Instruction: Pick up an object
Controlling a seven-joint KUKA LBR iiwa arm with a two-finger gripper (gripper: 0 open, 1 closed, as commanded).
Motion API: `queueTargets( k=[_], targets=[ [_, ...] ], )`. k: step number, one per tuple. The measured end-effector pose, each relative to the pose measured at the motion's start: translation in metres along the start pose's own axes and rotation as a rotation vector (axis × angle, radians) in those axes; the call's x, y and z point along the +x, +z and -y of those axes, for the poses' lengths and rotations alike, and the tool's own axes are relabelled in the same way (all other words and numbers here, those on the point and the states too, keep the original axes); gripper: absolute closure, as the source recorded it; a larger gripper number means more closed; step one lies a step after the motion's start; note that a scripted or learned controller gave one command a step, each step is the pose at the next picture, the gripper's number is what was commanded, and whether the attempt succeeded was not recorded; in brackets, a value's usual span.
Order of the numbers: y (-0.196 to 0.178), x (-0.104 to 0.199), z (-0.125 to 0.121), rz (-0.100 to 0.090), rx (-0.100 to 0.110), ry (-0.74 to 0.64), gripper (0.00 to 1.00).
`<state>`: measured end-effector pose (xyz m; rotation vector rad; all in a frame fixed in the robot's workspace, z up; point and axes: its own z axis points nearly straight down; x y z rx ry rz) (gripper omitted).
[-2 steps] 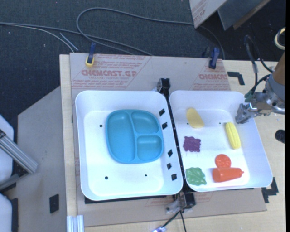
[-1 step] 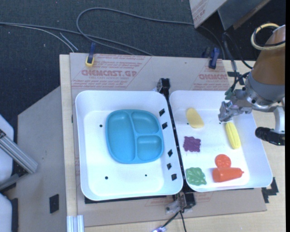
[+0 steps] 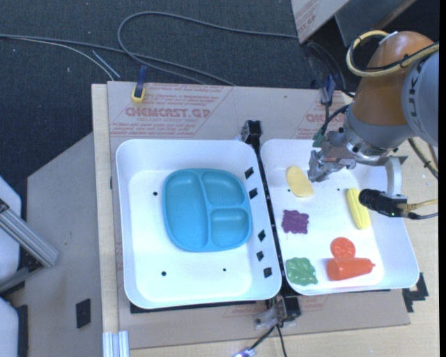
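Jaws (image 3: 319, 171) — just beside yellow piece (image 3: 300, 183)

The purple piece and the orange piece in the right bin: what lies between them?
In the camera view, only bare white bin floor lies between the purple piece and the orange piece.

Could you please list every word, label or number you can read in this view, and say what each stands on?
"CHEMCAST GP", red print on the brown protective sheet behind the left bin; the smaller lines around it are too blurred to read.
Red print on the same sheet behind the right bin: partly hidden, unreadable.
Print on the cardboard box at the top: too small to read.
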<state>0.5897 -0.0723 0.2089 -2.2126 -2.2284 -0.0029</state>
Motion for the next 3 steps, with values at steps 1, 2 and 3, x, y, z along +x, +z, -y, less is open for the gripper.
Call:
queueTargets(
  k=[1,2,3],
  targets=[
    [0.007,0.052,-0.013,0.000,-0.001,0.001,1.00],
    [0.007,0.100,-0.033,0.000,-0.002,0.001,1.00],
    [-0.011,0.159,-0.046,-0.001,-0.003,0.001,1.00]
  ],
)
